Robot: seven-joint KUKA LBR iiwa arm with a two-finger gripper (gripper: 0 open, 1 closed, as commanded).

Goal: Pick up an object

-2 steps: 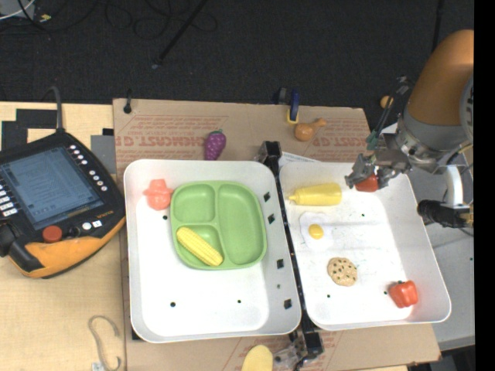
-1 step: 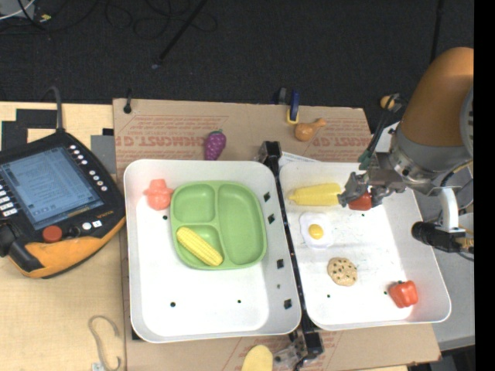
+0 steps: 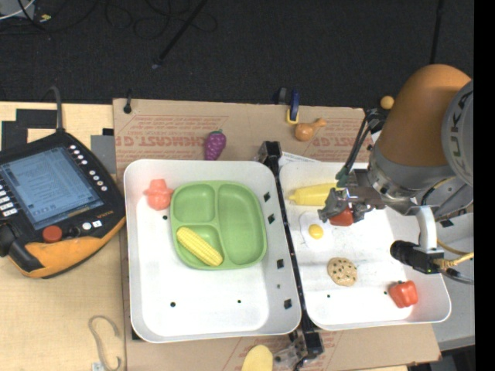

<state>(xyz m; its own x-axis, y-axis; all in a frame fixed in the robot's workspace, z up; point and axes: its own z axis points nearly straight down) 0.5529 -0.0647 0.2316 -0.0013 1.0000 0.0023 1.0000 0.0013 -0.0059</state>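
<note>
The gripper (image 3: 340, 211) is hovering over the right bin (image 3: 433, 315) with jaws clamping a small red object (image 3: 342, 218); lifting remains.

Left of the bins you have the teach pendant (image 3: 54, 199) lying on the wooden bench (image 3: 46, 315), screen lit, orange bumper along its near edge. Cardboard sheet (image 3: 170, 134) lies under both bins. On it, behind the left bin: purple grape toy (image 3: 215, 144). Behind the right bin: small orange gourd-shaped toy (image 3: 307, 129), with a blue clamp (image 3: 293, 108) near it at the sheet's far edge. Near edge: yellow rounded item (image 3: 257, 357), partly cut off. Metal hook (image 3: 104, 338) at your lower left.
</note>
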